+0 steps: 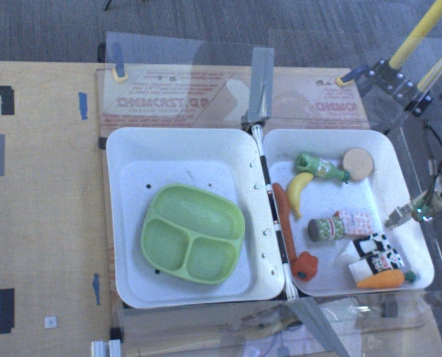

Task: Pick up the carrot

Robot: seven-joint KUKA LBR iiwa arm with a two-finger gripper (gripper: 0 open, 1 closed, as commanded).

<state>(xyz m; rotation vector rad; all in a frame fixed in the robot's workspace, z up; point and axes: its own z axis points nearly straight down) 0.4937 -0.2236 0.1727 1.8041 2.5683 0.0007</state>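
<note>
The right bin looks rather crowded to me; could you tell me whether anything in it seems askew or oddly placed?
Mostly ordinary clutter. The carrot lies wedged against the front wall of the right bin, touching the black-and-white carton. The long red sausage runs along the bin's left wall. Nothing looks spilled or damaged.

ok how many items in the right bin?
8. Green bottle and tan disc at the top; banana, red sausage, jar mid; red pepper, cow-print carton, carrot along the bottom. Nothing looks hidden.
</note>
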